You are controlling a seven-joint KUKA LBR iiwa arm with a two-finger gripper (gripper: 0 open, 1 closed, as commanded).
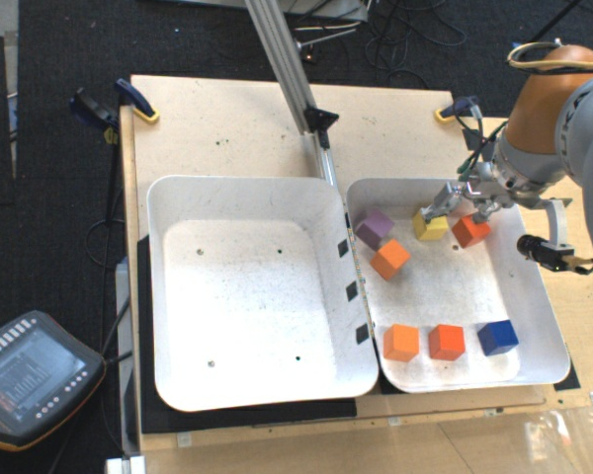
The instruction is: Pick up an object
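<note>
My gripper hangs over the far part of the right bin, open, its fingers spread wide. A yellow block lies just below the left finger and a red block just below the right one. Nothing sits between the fingers. Further left lie a purple block and an orange block. Along the bin's near side stand an orange block, a red-orange block and a blue block.
The left bin lies beside the right one, their rims meeting in the middle. A slanted metal pole reaches down to the far end of that shared rim. A teach pendant rests off the bench at the lower left.
</note>
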